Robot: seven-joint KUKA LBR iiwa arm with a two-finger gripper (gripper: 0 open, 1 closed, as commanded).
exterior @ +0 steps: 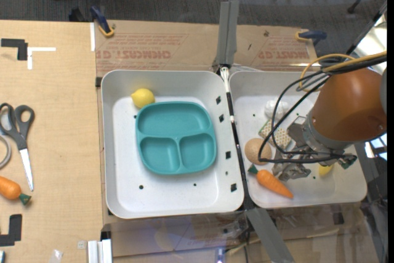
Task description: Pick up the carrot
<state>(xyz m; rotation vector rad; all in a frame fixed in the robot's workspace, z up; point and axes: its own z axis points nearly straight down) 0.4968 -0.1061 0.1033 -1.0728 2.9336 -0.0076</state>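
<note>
On the wooden surface [55,132], far to the left of the left bin [111,151], lay a pair of scissors [18,138] with grey handles, and just below them a second, small carrot [9,189] at the picture's edge. Inside the left bin sat a teal divided tray [176,137] with three compartments, and a yellow lemon [143,97] rested against the tray's upper left corner, touching the bin floor.

The right bin [308,197] stood directly beside the left bin, their rims meeting along the middle. Close to that shared rim, in the right bin's lower left part, lay the carrot [273,183], orange, slanting down toward the right, with its green stub at the upper left end. A tan egg [254,150] sat just above it, near but apart.

The claw [294,168] hung low over the right bin, just to the right of the carrot's upper half and very close to it; the carrot was not between its fingers. Whether the fingers were spread or pressed together could not be told, since dark metal parts and cables crowded there. The arm [348,105], orange-banded, covered the right bin's upper right. A small yellow thing [325,170] showed just right of the claw.
</note>
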